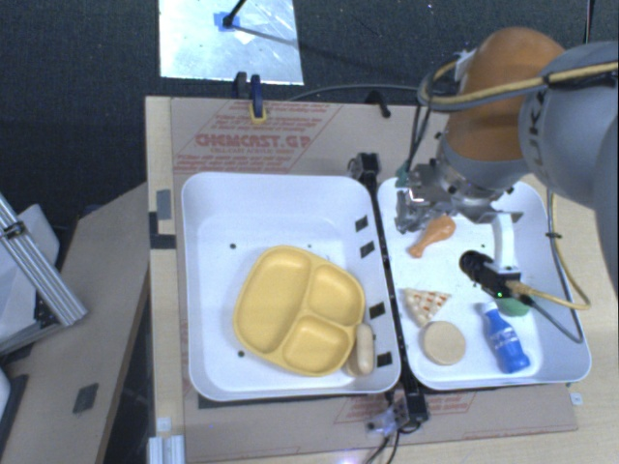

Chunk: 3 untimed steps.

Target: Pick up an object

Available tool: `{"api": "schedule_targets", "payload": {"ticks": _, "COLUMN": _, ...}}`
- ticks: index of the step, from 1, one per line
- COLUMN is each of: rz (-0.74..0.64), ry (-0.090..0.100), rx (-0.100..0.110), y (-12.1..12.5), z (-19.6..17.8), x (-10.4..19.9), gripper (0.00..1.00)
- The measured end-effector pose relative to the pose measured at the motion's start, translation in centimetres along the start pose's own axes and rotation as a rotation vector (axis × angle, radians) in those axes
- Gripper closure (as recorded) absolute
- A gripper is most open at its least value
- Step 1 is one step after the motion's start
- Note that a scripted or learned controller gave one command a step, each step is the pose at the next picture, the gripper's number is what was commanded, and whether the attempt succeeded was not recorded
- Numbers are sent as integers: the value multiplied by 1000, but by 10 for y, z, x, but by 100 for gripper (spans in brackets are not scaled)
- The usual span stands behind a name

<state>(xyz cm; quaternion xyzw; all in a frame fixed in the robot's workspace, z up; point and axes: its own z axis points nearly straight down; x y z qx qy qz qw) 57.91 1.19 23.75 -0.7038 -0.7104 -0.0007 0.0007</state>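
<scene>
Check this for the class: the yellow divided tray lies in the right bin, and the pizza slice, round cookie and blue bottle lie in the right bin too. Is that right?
Not quite. The camera view shows the yellow divided tray in the left bin, not the right one. The rest holds: the pizza slice, round cookie and blue bottle lie in the right bin.

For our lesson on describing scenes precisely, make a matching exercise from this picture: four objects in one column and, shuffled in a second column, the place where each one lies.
Objects:
1. yellow divided tray
2. blue bottle
3. pizza slice
4. chicken drumstick

Places:
A. right bin, just below the arm's claw
B. left bin, filling its lower middle
C. right bin, near its lower right corner
D. right bin, by the divider, above the round tan cookie

Pairs: 1-B, 2-C, 3-D, 4-A
</scene>
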Motion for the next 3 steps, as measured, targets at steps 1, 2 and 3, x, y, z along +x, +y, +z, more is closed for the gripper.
{"api": "schedule_targets", "payload": {"ticks": 1, "rz": 0, "ry": 0, "rx": 0, "y": 1, "z": 14, "x": 50, "gripper": 100}}
{"api": "schedule_targets", "payload": {"ticks": 2, "rz": 0, "ry": 0, "rx": -1, "y": 0, "z": 20, "x": 96, "gripper": 100}}
{"api": "schedule_targets", "payload": {"ticks": 3, "rz": 5, "ry": -1, "rx": -1, "y": 0, "z": 20, "x": 93, "gripper": 0}}
